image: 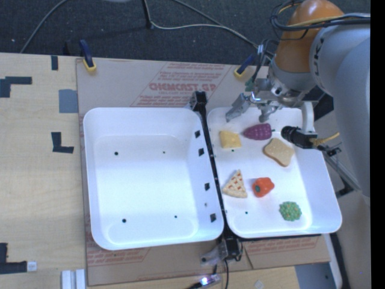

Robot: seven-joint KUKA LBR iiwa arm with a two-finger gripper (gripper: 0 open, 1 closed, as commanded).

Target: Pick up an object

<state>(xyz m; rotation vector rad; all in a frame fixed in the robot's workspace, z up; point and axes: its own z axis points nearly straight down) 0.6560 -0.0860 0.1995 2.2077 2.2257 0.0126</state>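
Bench top (36, 179) is light wood with dark tape marks; a sheet of printed cardboard (174, 86) lies under both bins, held by blue-and-yellow clamps (88, 60) at its far corners. Dark carpet (198, 5) beyond the bench, cables trailing over it.

Arm (337, 47) comes in from the right, orange band above the wrist. Gripper (252, 109) hangs over the far edge of the right bin (328, 218), fingers spread apart, nothing between them.

Nearest objects to the gripper: purple grape bunch (258, 131) just below the fingertips, and a yellow cheese-like block (230, 139) slightly left of that. Can't tell if the fingertips touch the grapes; looks like a small gap.

Right bin contents:
- grape bunch and yellow block at the far end
- bread slice (278, 152) right of the grapes, near a black part (296, 136) of the arm
- pizza slice (235, 185) mid-bin, near the divider
- red pepper (262, 186) just beside the pizza slice
- green broccoli-like piece (290, 211) toward the near right corner

Left bin (90, 221): white floor with four small dark dots. Black clips (212, 185) along the seam between the bins.
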